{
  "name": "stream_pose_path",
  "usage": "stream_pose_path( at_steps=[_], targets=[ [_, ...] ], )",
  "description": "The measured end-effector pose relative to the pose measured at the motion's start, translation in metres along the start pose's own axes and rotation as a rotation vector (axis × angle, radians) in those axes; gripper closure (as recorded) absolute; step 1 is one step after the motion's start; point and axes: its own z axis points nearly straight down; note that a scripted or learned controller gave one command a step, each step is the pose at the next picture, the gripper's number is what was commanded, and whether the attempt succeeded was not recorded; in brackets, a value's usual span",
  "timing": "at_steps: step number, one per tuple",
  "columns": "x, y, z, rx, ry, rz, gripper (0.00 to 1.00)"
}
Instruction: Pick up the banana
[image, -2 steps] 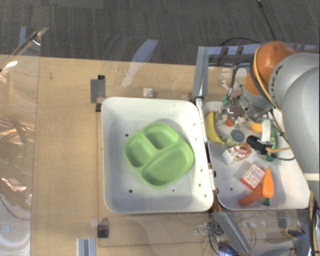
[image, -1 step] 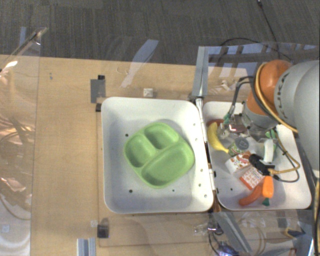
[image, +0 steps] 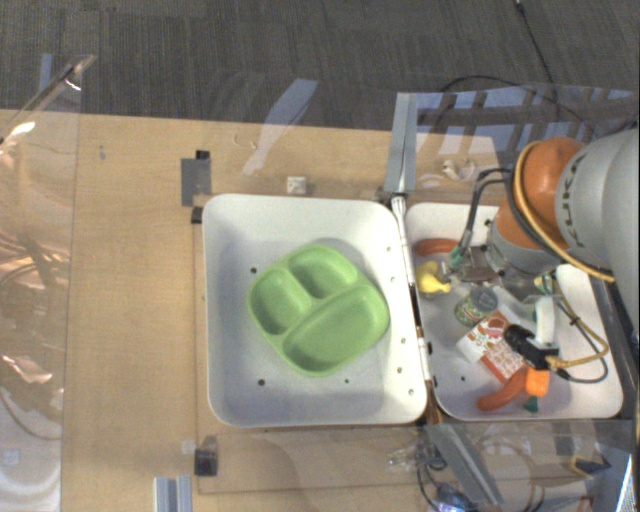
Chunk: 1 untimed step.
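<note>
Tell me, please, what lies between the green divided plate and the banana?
In the camera view, between the green divided plate and the banana lie bare floor of the left bin and the two bins' adjoining walls, nothing else.

Wooden bench (image: 120, 330) with two white bins, left (image: 225, 390) and right (image: 600, 400), side by side

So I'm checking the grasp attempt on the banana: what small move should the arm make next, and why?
Probably a short shift toward the right bin's left wall, then down. The banana lies by that wall, just below the hot dog, and the pincer sits a little to its right in the image, above the can. Its fingers are not around the banana.
</note>
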Motion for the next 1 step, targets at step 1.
stream_pose_path(
  at_steps=[1],
  targets=[
    [0.0002, 0.0155, 0.001, 0.021, 0.007, 0.055, 0.0]
  ],
)
